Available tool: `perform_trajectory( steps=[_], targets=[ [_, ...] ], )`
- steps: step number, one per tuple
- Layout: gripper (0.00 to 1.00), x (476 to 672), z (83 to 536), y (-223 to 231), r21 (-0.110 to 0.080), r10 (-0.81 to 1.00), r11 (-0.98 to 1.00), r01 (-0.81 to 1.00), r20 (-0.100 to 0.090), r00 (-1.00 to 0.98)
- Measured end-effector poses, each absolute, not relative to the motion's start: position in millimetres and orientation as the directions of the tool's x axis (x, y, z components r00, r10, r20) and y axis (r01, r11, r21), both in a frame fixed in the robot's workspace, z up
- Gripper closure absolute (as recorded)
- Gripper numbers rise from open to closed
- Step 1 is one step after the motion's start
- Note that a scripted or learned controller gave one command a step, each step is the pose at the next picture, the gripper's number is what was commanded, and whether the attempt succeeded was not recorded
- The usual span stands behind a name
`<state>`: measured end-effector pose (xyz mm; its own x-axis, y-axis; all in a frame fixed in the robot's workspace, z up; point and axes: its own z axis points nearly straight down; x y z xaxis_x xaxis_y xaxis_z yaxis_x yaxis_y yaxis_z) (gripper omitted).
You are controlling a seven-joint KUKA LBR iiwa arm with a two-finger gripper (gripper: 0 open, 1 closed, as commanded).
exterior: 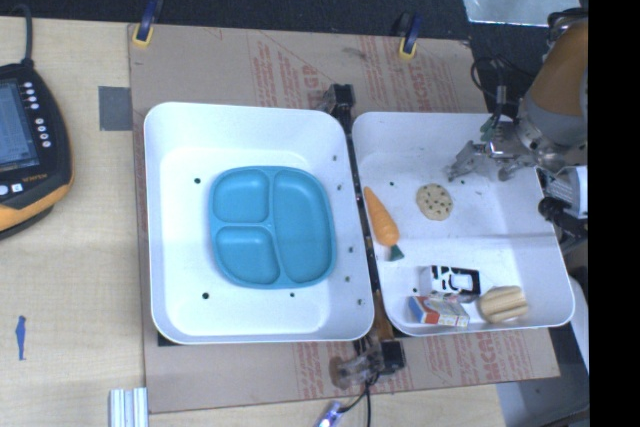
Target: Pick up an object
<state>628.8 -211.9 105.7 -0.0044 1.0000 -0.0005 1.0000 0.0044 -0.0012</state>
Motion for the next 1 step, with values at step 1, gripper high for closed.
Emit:
perform_trajectory(
  steps=[1],
  targets=[
    [0.0, 656.7, 113.3, -162.6, -0.001, 1.0, 0.005, 1.0, 0.0, -0.005]
  ],
)
